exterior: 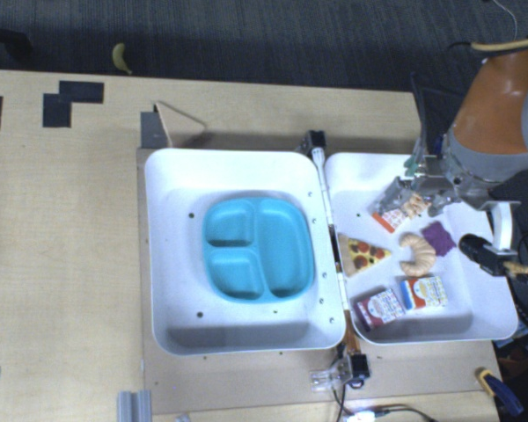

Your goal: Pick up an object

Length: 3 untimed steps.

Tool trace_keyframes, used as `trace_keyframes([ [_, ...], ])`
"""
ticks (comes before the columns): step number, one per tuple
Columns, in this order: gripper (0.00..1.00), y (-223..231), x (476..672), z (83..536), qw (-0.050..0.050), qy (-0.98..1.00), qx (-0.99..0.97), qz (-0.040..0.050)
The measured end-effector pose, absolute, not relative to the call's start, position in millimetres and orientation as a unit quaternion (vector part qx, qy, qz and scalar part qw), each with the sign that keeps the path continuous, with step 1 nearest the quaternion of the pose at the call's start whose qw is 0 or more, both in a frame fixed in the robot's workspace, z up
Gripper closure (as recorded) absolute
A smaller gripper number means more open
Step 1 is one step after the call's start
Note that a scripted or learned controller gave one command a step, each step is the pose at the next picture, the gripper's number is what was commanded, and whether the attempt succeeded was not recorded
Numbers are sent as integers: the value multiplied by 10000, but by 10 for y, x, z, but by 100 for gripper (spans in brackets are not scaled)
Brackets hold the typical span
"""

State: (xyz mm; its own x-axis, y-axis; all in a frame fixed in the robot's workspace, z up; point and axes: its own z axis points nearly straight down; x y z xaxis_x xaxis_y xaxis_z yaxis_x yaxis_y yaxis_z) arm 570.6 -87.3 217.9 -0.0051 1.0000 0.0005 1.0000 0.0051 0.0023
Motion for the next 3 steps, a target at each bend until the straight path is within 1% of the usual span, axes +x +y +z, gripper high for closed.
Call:
trace_keyframes([
  [1,0,-963,5590,1006,14,7079,7063,9],
  [2,100,-942,5609,1121,19,7084,7058,35],
  [3,0,-942,5609,1120,17,7085,7057,34],
])
